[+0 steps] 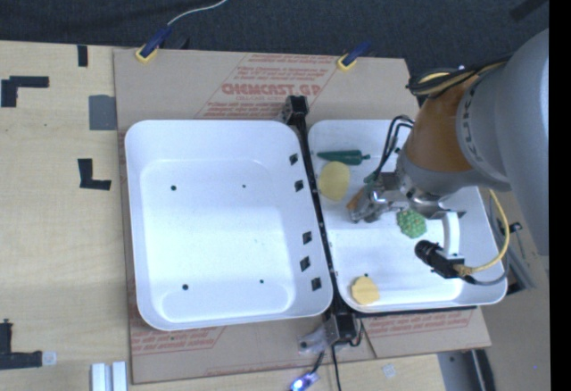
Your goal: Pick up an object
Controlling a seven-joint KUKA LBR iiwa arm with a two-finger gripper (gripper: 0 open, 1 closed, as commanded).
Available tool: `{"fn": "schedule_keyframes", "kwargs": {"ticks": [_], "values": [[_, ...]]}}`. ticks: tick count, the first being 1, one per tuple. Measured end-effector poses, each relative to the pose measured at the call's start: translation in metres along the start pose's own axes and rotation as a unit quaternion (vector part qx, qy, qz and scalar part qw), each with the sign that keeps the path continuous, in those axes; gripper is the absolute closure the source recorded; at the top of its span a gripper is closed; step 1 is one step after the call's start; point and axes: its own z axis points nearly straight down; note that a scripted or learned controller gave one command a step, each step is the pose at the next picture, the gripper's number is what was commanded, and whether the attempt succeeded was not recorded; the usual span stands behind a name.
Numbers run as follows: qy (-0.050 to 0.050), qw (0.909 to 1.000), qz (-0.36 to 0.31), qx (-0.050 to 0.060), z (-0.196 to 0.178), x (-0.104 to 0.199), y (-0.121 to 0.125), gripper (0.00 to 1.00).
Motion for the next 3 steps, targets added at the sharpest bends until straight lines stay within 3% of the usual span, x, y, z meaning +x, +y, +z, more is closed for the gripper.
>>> {"fn": "schedule_keyframes", "kwargs": {"ticks": [1,2,3], "values": [[0.0,1.0,0.001,0.001,0.001,0.005,0.042,1.0],[-0.002,1.0,0.001,-0.008,-0.223,-0.014,0.051,1.0],[-0.002,1.0,0.0,-0.008,-0.362,-0.008,0.107,1.0]]}}
